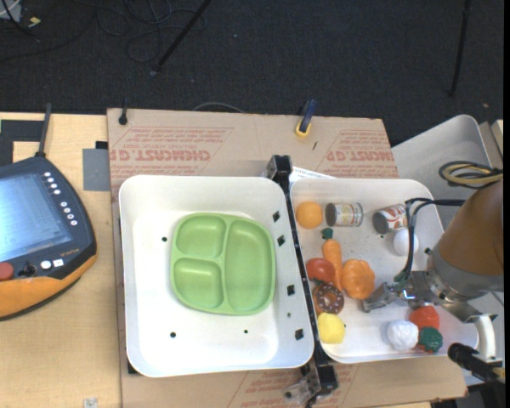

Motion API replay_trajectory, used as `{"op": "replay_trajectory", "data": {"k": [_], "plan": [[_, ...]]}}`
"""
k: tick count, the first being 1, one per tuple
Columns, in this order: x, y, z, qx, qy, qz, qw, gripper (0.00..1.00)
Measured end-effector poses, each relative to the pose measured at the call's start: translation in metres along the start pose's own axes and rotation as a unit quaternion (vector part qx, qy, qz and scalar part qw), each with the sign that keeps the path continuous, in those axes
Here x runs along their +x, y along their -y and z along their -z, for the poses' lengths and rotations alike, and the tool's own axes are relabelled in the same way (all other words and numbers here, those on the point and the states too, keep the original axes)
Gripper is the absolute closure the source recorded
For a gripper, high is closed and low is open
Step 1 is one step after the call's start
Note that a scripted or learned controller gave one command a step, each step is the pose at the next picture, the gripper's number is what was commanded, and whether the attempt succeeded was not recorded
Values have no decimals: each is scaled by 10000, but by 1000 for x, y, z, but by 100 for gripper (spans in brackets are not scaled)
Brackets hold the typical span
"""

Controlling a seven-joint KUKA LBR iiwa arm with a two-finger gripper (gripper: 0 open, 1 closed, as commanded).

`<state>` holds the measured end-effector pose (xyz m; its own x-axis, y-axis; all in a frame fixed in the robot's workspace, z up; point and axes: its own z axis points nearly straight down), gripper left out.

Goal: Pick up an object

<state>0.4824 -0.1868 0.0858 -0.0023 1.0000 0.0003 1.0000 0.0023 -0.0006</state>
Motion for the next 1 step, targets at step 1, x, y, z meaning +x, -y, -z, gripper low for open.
{"op": "replay_trajectory", "data": {"k": [1], "plan": [[-3, 0, 13, -3, -3, -32, 10000, 100]]}}
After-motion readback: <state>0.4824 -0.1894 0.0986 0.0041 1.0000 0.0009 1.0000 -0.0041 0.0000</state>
